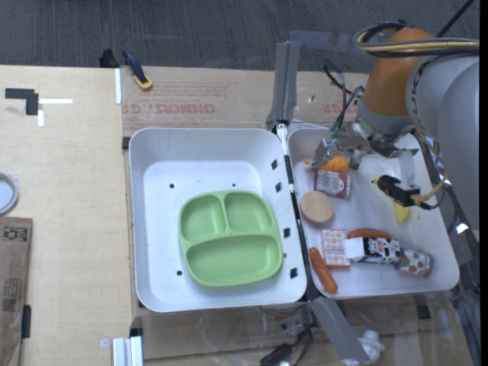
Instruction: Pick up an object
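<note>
My gripper (333, 148) hangs low over the far left corner of the right bin (446, 277). A small orange object (338, 161) lies right under its tip, touching or nearly touching it. Just in front of that lies a red and white packet (332, 183), then a round tan bun (317, 207). Along the bin's near side lie an orange carrot (323, 270), a small red-patterned packet (333, 248), a black and white carton (375, 248) and a red sausage (367, 234). A yellow piece (401, 208) lies to the right.
The left bin (152, 204) holds a green divided plate (230, 237). The arm's grey body (450, 105) and cables cover the right bin's far right side. A yellow and blue tool (137, 73) lies on the cardboard behind the bins.
</note>
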### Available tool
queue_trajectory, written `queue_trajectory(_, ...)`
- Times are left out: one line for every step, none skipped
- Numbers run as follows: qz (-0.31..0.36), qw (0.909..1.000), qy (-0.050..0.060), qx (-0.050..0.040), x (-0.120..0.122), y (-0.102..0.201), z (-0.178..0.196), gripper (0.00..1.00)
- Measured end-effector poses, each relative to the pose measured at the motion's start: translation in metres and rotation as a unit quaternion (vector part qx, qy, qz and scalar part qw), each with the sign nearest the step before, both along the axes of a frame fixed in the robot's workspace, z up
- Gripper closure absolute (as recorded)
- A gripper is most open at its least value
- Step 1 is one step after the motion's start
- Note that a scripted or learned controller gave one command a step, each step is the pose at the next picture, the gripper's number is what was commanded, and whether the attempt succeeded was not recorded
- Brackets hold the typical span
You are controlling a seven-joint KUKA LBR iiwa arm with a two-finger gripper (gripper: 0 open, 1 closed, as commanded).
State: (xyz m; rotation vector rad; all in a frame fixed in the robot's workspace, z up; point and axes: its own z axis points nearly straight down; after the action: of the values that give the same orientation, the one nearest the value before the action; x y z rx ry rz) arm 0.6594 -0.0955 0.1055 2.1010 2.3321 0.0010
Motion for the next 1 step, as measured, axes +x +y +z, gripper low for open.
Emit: queue_trajectory(-0.002, 1.0000, 0.001, -0.0009, -0.0002, -0.0021, 0.0096, 1.00)
